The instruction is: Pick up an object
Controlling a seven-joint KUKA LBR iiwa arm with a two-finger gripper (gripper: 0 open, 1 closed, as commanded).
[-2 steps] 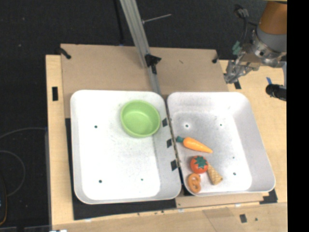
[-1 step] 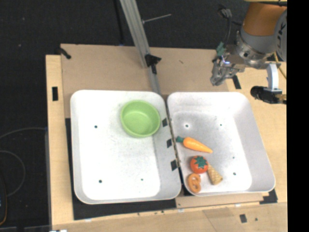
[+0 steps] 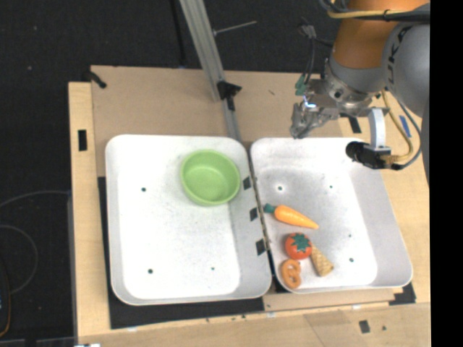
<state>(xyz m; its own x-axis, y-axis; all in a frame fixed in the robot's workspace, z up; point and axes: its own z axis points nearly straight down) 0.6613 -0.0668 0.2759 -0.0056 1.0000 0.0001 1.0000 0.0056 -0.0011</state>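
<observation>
Closest to me, down in the near corner of the right bin [image 3: 376, 215], sits a small cluster: an orange slice-like piece [image 3: 291, 272] against the rim, a red tomato [image 3: 297, 246] touching it, and a tan cone-shaped bit [image 3: 323, 261] just beside that. A little further in lies a carrot [image 3: 292, 216], on its side and apart from the others, near the bin's left wall. In the left bin [image 3: 137, 223] a green bowl [image 3: 210, 178] stands upright toward the far side. Beyond all that the gripper [image 3: 302, 123] hangs above the right bin's far edge, with nothing between its fingers as far as I can see; open or closed I cannot tell from here. I'd judge this the approach stage, nothing picked yet. The next move calls for travelling toward me over a chosen piece, probably the carrot since it lies free, then descending squarely on it.
</observation>
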